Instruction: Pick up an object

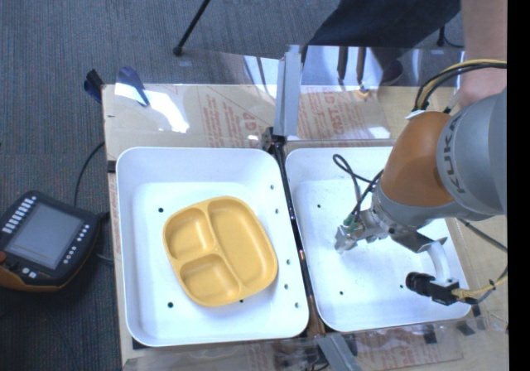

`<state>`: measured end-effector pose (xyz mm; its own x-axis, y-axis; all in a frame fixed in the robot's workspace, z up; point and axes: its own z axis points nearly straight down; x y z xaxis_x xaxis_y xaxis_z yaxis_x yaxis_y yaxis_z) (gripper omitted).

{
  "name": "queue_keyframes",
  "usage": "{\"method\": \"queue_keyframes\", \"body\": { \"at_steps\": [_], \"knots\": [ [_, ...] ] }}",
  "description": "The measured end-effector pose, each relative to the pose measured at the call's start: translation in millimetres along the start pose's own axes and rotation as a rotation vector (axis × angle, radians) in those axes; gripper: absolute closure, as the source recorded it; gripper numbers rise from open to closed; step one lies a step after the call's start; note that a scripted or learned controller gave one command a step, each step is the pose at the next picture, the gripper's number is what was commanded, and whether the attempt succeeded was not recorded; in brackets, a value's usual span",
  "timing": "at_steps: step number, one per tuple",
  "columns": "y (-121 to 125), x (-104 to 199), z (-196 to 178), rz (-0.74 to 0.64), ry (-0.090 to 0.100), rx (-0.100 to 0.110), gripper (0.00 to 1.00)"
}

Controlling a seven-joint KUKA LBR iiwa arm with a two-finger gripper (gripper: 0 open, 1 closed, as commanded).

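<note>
Clearly, the task's thing is a yellow divided plate (219,251) with three compartments. It lies flat on the floor of the left-hand bin (145,187), about in the middle and a little closer to the near edge than to the far edge. It is turned, so that its sides are not parallel with the edges of the bin, and it touches none of the walls.

The right-hand bin (331,311) stands just beside the first one, and their long edges almost meet. Both bins rest on a brown worktop (207,117) with red printing, which shines with glare along its far edge. A metal post (289,96) stands upright at that far edge, just behind the place where the far corners of the two bins come together.

The arm (431,166), grey with an orange band, reaches over the right edge of the right-hand bin and covers much of that side. Its gripper (346,238) hangs low over the floor of this bin, somewhat toward the edge that borders the left-hand bin. It is well apart from the plate, with the two bin walls between them. The tip is small and blurred, so I cannot tell if the pincer is apart or together, nor if it touches the floor of the bin.

A teach pendant (41,237) lies on the grey carpet (83,21), beside the left edge of the worktop.
</note>
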<state>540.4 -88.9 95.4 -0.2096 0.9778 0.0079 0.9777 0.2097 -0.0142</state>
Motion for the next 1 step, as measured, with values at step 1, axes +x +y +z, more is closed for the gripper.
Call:
{"method": "queue_keyframes", "body": {
  "at_steps": [1],
  "knots": [
    [-0.1,0.1,0.2,0.0,0.0,0.0,0.0]
  ]
}}
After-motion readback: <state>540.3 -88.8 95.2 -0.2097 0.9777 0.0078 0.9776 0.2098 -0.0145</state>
